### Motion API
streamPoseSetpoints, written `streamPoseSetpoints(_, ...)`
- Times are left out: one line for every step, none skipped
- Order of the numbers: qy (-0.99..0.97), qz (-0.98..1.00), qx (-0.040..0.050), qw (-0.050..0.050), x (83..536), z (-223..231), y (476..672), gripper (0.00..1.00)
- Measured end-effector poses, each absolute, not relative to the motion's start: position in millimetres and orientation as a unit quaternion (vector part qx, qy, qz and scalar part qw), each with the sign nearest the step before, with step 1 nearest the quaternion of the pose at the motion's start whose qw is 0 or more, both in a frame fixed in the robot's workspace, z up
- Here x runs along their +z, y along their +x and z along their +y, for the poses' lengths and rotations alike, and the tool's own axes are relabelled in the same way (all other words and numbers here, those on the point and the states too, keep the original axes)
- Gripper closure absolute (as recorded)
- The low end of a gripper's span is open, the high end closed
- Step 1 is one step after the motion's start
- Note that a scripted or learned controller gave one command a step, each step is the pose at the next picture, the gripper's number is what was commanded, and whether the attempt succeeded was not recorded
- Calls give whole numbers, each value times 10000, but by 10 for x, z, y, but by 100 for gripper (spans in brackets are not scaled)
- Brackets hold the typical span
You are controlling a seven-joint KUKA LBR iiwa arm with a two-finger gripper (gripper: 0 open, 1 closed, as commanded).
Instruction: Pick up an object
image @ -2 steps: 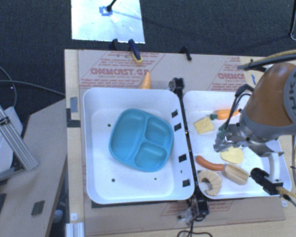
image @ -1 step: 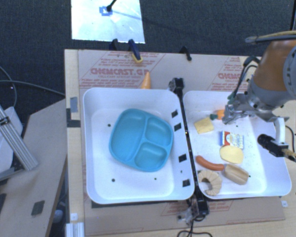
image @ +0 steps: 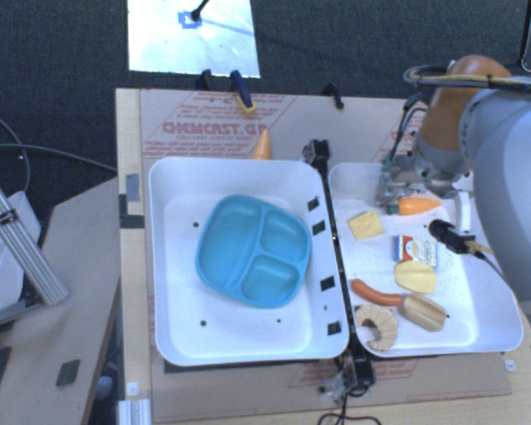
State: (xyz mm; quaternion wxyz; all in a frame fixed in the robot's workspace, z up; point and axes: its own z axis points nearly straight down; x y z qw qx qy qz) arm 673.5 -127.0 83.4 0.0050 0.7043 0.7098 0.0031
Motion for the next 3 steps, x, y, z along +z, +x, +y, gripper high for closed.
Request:
streamPoseSetpoints(7091,7051,-16,-13,843,-1757,5870,100)
streamPoseSetpoints(7098,7044,-16,-21,842,-2098,4811,100)
streamPoseSetpoints(7033,7109,23,21,1374,-1309,5116,100)
